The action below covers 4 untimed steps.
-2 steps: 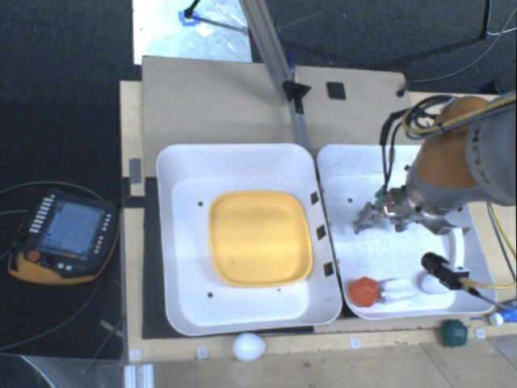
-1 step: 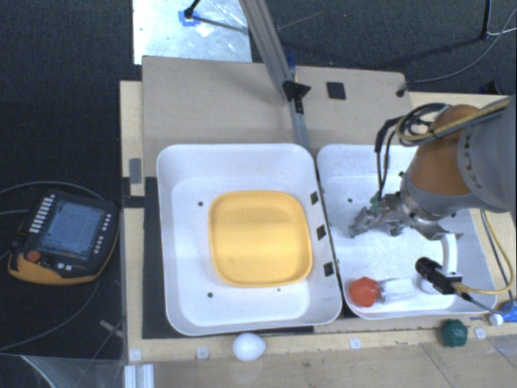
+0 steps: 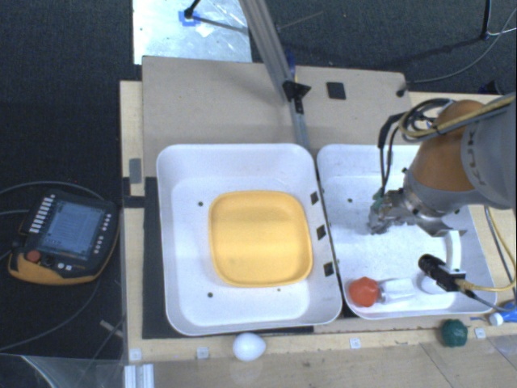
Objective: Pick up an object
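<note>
Red ball (image 3: 363,291) lies in the right bin (image 3: 347,176), at the front edge close to the corner nearest the left bin (image 3: 174,168). Just beside it, on the side away from the left bin, lies a white piece (image 3: 398,289); the 2 look to be touching, though the view is too coarse to be sure.

The gripper (image 3: 380,219) is over the bare floor of the right bin, about the middle of it and towards the wall shared with the left bin. It is behind the red ball and apart from it, with nothing seen in its grasp. Whether the gripper is open or closed cannot be told from this slant. The arm (image 3: 494,148) comes in from the right, and its orange band (image 3: 440,158) sits above the back half of the right bin.

The left bin holds 1 thing, a yellow square plate (image 3: 260,238), lying flat near the middle of the floor.

On the bench (image 3: 234,95), outside the bins, a white egg (image 3: 249,346) rests just in front of the left bin, and a green ball (image 3: 454,332) rests in front of the right bin near its outer corner. A handheld control unit (image 3: 65,237) with a screen lies on the dark floor, well apart from the bench to the left.
</note>
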{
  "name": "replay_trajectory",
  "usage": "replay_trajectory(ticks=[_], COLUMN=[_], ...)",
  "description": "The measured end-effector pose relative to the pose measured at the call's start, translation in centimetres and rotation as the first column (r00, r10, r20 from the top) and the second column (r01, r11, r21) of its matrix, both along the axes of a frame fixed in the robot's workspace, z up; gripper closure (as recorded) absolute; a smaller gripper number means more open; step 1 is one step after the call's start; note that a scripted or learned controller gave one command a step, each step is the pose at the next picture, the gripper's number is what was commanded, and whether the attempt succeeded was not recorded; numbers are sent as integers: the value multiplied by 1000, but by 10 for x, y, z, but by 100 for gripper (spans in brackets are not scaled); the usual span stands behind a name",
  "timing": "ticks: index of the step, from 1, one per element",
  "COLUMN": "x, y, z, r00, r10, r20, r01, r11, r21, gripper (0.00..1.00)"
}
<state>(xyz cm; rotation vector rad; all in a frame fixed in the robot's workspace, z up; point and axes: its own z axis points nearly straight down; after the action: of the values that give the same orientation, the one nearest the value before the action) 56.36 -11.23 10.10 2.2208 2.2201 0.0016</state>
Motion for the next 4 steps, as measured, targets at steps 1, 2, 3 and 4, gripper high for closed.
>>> replay_trajectory(ticks=[1, 2, 3, 4], x=[-2, -10, -9, -13], y=[9, 14, 14, 64], z=[56, 111, 136, 125], r00=[1000, 1000, 1000, 1000], r10=[2, 1, 1, 5], r20=[4, 4, 1, -1], r01=[-2, -1, -1, -5], r11=[1000, 1000, 1000, 1000], r21=[0, 0, 0, 1], gripper=[100, 100, 100, 100])
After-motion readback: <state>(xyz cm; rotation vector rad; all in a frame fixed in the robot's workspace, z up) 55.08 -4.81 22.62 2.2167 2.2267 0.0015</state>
